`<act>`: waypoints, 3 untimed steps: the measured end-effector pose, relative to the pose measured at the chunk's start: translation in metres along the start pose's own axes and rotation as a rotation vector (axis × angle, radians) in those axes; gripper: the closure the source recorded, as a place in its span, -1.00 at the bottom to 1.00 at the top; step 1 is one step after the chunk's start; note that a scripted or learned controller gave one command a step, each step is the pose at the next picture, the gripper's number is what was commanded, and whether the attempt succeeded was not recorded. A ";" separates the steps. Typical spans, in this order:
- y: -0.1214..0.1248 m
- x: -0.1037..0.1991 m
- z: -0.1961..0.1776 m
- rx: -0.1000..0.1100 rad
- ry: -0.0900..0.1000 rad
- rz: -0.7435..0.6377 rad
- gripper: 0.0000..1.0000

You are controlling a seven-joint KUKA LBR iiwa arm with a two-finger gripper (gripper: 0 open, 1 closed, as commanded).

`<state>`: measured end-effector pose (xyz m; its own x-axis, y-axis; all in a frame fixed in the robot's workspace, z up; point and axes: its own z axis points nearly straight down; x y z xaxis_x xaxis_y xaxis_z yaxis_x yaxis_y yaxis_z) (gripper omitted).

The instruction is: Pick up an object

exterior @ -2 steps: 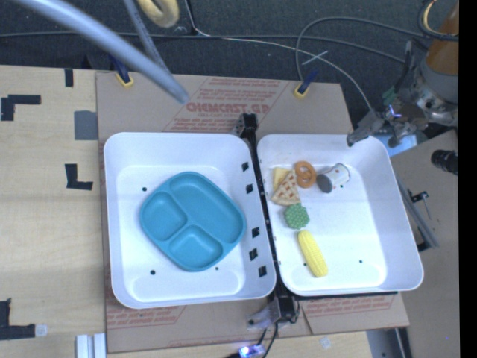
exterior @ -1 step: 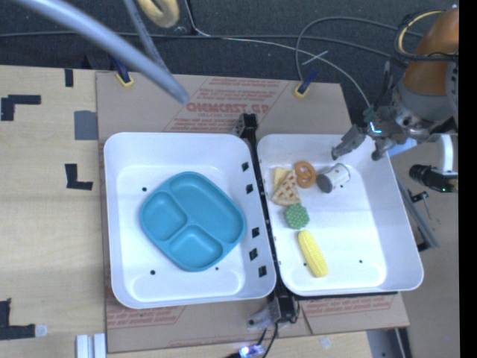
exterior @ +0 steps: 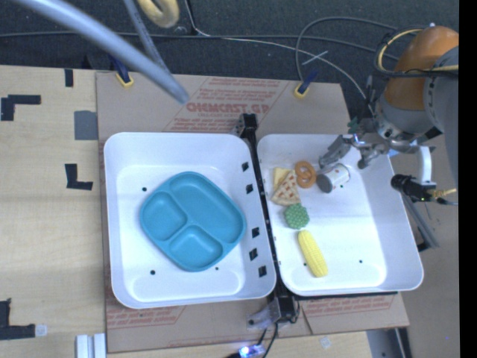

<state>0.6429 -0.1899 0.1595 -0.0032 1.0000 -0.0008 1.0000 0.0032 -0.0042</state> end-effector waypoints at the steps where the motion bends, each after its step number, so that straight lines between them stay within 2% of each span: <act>1: 0.002 0.000 0.064 0.002 0.000 0.000 -1.00; 2: 0.004 0.000 0.050 -0.003 -0.001 -0.001 1.00; 3: -0.003 0.000 -0.011 -0.008 -0.001 0.002 1.00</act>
<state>0.6400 -0.1900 0.1702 -0.0008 1.0000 -0.0014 1.0000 0.0008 0.0042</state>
